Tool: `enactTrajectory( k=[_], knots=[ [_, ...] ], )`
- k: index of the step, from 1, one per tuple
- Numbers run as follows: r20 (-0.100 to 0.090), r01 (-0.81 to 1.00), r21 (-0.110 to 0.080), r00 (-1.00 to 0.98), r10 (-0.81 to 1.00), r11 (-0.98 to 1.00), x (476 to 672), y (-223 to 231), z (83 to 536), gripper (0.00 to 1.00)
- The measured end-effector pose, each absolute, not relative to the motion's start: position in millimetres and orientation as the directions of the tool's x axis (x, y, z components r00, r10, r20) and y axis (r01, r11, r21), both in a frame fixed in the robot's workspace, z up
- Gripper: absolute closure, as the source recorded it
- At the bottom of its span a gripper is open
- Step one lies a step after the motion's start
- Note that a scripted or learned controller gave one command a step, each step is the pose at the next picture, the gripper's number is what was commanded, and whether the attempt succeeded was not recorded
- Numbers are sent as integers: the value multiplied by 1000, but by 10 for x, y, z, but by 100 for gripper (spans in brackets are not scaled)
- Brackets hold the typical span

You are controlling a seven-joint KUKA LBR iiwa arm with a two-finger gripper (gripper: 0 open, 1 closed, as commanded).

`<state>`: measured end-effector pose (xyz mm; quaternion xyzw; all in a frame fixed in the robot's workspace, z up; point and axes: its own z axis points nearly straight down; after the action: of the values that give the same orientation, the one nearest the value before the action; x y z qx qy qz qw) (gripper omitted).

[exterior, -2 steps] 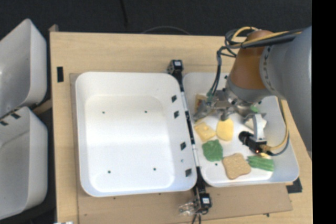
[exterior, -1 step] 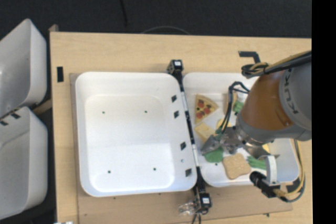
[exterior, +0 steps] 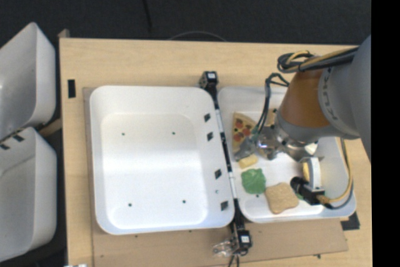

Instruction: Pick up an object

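Objects for picking lie in the right bin, clustered toward its left wall beside the divider between the two bins. Pizza slice toy rests nearest the far-left corner of that bin, tip pointing toward the near edge. Small pale yellow piece sits just below it, then a green lumpy item, and a tan bread-like piece close to the near rim. End effector hangs low over the left side of that bin, between the pizza slice toy and the pale yellow piece, apparently touching or just above them; cannot tell whether apart or together, nor whether anything sits in its grip. Grey arm with orange band reaches in from the right counter edge, cables looping around the wrist. Left bin lies beside, on the wooden counter, sharing the clipped divider.
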<state>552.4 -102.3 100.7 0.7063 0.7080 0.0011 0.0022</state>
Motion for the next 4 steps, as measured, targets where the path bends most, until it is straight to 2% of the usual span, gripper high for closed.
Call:
enactTrajectory(
  k=[1,2,3,4],
  knots=[
    [-1,1000,6,-3,1000,3,6025,-987,1016,0],
    [-2,1000,-2,4,1000,-4,5372,-1212,1015,0],
    [-1,1000,4,-4,1000,4,5810,-967,1010,0],
    [-1,1000,4,-2,1000,2,6062,-975,1014,0]
  ],
)
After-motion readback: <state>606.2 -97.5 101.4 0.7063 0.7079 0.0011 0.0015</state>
